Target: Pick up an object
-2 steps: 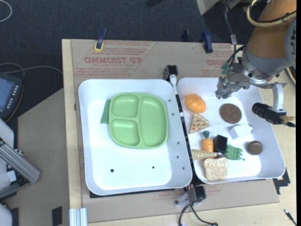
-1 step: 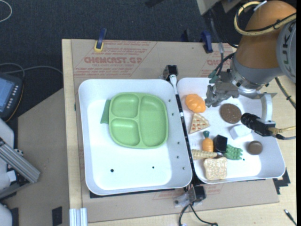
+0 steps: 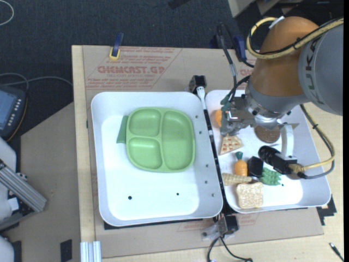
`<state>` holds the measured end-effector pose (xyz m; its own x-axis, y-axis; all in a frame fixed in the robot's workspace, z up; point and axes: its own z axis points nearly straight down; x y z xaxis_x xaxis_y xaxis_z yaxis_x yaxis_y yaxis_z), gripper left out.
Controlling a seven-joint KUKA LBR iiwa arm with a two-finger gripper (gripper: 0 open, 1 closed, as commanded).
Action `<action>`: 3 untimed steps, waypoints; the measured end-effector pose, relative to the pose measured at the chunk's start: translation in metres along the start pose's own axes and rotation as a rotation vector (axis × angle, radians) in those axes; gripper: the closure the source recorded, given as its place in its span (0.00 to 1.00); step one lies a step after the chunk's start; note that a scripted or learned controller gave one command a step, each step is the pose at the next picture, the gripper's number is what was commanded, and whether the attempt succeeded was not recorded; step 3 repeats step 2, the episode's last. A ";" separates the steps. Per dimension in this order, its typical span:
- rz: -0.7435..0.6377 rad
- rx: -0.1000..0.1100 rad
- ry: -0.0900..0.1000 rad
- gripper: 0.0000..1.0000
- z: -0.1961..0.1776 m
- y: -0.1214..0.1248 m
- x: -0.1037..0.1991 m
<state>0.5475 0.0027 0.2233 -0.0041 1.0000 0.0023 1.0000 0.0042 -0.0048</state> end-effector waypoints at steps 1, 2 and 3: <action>-0.001 0.001 0.000 1.00 0.008 -0.034 0.047; 0.000 -0.001 0.000 1.00 0.009 -0.055 0.092; 0.000 -0.001 0.000 1.00 0.009 -0.055 0.092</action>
